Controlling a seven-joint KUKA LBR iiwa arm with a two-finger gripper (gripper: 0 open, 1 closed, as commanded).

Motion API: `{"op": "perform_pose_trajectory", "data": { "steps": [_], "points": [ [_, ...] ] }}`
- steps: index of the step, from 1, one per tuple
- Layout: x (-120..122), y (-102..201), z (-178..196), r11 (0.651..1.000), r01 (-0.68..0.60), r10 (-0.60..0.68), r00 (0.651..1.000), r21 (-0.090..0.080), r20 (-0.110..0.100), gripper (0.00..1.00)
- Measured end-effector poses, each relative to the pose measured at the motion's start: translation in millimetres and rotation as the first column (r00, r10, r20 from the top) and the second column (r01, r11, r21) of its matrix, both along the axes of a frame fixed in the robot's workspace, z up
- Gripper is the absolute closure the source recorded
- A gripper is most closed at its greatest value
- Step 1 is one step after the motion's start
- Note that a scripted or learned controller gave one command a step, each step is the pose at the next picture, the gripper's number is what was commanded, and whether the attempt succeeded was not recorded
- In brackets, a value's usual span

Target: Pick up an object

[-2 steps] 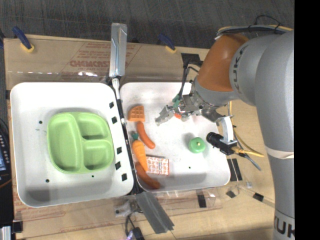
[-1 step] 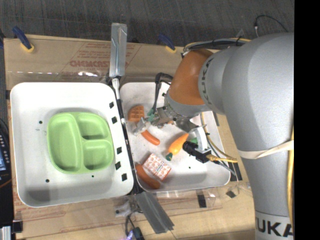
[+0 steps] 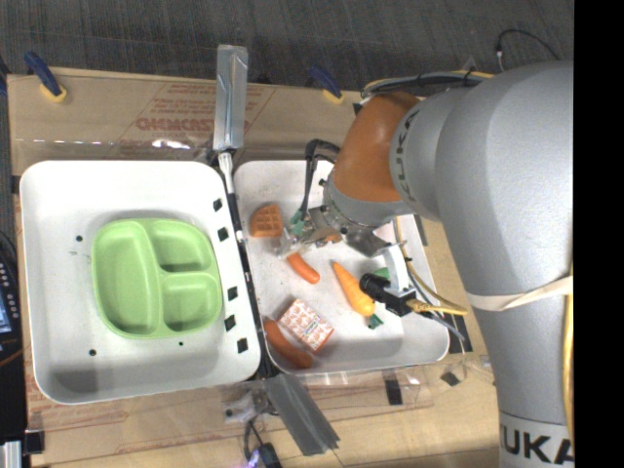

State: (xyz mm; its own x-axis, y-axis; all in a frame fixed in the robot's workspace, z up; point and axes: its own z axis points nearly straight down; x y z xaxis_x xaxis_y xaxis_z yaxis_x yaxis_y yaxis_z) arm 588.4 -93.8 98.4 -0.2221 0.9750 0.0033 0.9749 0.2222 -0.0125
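On your left, the left bin (image 3: 39, 261) holds a green divided tray (image 3: 156, 277). In the right bin (image 3: 429, 344) you have a waffle piece (image 3: 265, 221), a red patterned box (image 3: 306, 324) and a sausage (image 3: 286, 344) toward six o'clock. The small carrot (image 3: 303, 268) lies with its long axis running ten to four; the larger carrot (image 3: 353, 289) points likewise. The end effector (image 3: 304, 228) hovers just above the small carrot; you cannot tell its grip.

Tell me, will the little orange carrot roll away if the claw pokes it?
Probably a bit. The small carrot looks round and smooth, so a nudge could roll it sideways across the right bin. It likely won't roll straight, since one end seems narrower. It looks like stiff plastic, so it shouldn't bend.
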Motion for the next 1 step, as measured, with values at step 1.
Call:
{"op": "perform_pose_trajectory", "data": {
  "steps": [1],
  "points": [
    [25.6, 34.3, 92.7, 0.962, -0.274, 0.274, 0.962, 0.0, 0.01, 1.0]
  ]
}}
